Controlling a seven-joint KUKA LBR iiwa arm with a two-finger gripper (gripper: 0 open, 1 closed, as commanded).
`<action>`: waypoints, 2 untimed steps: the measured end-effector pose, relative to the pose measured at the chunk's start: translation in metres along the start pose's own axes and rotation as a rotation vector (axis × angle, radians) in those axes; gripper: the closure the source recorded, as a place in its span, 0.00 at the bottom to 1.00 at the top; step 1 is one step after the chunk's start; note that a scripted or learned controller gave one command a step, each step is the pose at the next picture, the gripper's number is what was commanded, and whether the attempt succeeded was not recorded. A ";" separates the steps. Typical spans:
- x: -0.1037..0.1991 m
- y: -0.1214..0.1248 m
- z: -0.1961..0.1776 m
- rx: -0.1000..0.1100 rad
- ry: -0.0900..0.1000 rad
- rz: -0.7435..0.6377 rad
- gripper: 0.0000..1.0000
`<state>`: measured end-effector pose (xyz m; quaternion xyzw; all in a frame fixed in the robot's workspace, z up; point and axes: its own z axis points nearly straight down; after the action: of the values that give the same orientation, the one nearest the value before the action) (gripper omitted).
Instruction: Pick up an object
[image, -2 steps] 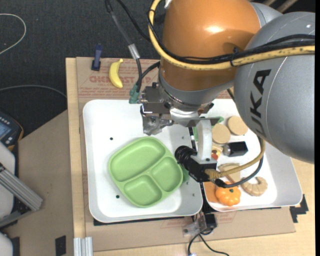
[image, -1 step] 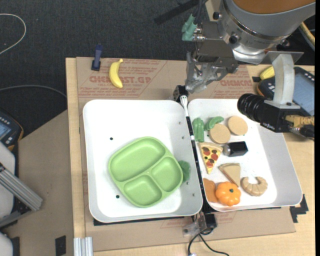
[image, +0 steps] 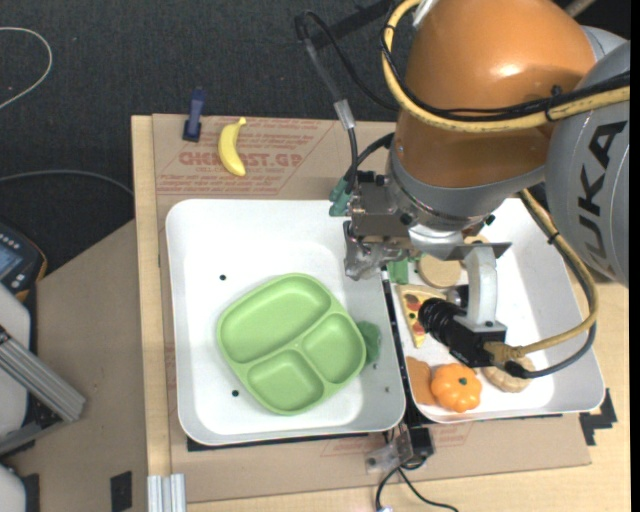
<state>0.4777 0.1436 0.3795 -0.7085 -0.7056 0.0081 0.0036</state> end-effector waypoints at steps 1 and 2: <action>0.002 0.002 -0.020 -0.020 0.007 -0.005 1.00; 0.002 0.002 -0.030 -0.021 0.007 -0.005 1.00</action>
<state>0.4803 0.1458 0.4091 -0.7068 -0.7074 -0.0017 -0.0016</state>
